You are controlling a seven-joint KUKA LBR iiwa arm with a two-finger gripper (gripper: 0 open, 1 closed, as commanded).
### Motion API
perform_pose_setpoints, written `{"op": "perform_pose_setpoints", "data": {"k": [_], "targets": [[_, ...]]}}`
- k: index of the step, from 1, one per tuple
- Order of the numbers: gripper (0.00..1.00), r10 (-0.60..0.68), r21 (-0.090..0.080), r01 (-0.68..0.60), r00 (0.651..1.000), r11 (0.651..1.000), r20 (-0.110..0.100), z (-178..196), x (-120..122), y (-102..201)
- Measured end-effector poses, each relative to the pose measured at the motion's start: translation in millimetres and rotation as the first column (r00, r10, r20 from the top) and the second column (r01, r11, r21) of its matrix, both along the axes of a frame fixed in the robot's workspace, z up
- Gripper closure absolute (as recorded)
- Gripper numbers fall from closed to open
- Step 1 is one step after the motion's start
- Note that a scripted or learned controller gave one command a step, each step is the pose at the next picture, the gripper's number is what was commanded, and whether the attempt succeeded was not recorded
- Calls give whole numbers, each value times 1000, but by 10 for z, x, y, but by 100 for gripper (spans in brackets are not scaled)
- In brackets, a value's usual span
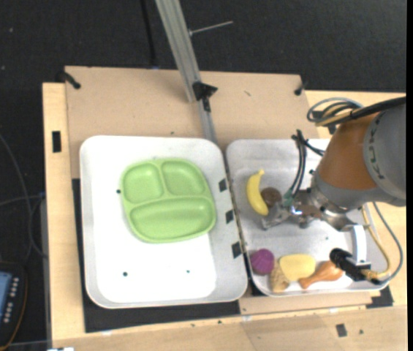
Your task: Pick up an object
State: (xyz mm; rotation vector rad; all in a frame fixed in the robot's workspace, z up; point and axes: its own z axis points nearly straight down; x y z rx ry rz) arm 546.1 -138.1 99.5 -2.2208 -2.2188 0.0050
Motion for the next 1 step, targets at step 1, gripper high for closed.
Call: {"op": "perform_pose_setpoints", "data": {"k": [1], "targets": [[100, -5, 0, 5, 1000, 1000, 8, 141, 22, -14]]}}
